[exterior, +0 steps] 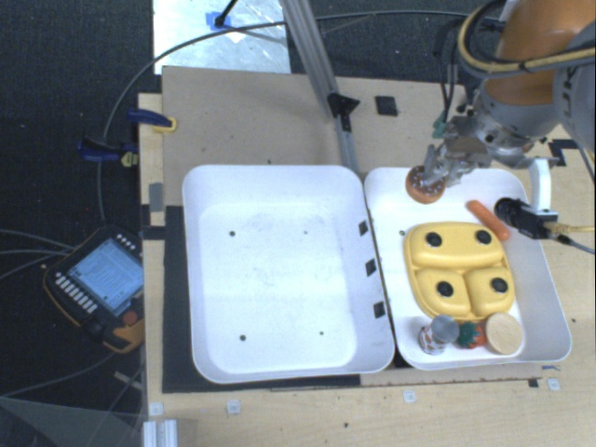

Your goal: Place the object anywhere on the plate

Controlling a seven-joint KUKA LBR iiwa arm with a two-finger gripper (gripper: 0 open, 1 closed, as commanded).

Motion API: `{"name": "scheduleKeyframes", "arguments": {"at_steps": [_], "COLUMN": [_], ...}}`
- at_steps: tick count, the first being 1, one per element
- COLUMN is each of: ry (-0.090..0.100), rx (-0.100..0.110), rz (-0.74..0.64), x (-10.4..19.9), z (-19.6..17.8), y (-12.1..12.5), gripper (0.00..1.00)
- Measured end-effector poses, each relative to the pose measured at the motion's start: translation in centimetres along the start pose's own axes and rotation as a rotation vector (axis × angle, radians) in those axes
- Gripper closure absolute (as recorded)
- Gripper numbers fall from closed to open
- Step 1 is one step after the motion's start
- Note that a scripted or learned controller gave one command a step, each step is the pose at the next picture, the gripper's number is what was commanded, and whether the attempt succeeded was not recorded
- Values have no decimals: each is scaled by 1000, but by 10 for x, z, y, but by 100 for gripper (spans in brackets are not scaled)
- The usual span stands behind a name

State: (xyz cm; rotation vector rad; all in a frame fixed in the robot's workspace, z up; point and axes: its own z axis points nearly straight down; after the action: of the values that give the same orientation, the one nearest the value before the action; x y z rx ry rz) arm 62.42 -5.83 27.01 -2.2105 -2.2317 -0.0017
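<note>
Camera view, nearest first: at the right bin's [557, 329] front edge lie a small metallic piece [438, 331], a red-and-green bit [471, 336] and a pale tan disc [504, 333], close together. Just behind them sits the yellow plate [461, 268], a glossy moulded plastic tray with three rounded compartments, each with a dark dot. An orange, carrot-shaped object [487, 219] lies beside the plate's far right corner. Farther back, the gripper [436, 177] hangs low over a small round brown object [424, 187] at the bin's far rim; whether the fingers are spread or pinching, I cannot tell. The left bin [200, 250] is smooth white plastic. No legible writing.
</note>
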Motion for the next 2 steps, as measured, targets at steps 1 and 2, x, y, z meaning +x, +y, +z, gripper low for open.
{"name": "scheduleKeyframes", "arguments": {"at_steps": [1, 2], "ry": [0, 1], "rx": [0, 2], "rz": [0, 0], "x": [51, 100], "z": [2, 25], "y": [-4, -19], "gripper": [100, 100]}}
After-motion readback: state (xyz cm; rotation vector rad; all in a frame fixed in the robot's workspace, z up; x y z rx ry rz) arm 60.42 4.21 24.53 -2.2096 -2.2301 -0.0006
